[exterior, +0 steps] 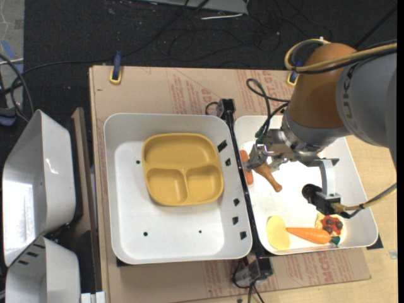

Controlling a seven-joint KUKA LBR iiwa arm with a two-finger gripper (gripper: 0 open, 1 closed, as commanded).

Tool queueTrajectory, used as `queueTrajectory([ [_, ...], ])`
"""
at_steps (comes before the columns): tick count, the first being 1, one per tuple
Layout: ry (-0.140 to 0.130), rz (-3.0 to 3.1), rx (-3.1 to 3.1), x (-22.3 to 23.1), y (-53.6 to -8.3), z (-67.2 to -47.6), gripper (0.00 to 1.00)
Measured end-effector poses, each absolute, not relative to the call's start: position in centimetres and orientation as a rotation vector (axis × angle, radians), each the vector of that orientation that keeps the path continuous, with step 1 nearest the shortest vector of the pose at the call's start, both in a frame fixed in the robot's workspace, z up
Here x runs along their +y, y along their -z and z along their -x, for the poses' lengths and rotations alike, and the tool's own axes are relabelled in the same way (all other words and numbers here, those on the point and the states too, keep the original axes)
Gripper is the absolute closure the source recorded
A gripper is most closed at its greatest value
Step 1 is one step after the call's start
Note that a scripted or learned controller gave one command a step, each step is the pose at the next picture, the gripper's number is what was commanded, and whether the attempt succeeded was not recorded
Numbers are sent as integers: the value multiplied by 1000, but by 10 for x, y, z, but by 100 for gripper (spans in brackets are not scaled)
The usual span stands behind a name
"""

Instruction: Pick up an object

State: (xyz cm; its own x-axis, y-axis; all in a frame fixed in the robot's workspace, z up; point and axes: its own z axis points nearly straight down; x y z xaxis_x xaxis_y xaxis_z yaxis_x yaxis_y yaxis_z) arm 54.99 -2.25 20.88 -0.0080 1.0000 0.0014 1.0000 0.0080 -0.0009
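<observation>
So the hand [257, 158] is down in the right bin [353, 169], can't tell if it's clenched or not. Brown stick thing [271, 180] lies right beside it; carrot [309, 235] sits near the bin's front edge.

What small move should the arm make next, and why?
Probably a short descent: the end effector hovers in the right bin near its left wall, above a small orange-brown stick-like object. Whether it already holds anything is unclear, so lowering onto that object seems sensible.
</observation>
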Motion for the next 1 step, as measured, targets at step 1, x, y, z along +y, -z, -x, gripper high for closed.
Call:
queueTrajectory([
  [1, -1, 2211, -2229, 25, -208, -543, 100],
])
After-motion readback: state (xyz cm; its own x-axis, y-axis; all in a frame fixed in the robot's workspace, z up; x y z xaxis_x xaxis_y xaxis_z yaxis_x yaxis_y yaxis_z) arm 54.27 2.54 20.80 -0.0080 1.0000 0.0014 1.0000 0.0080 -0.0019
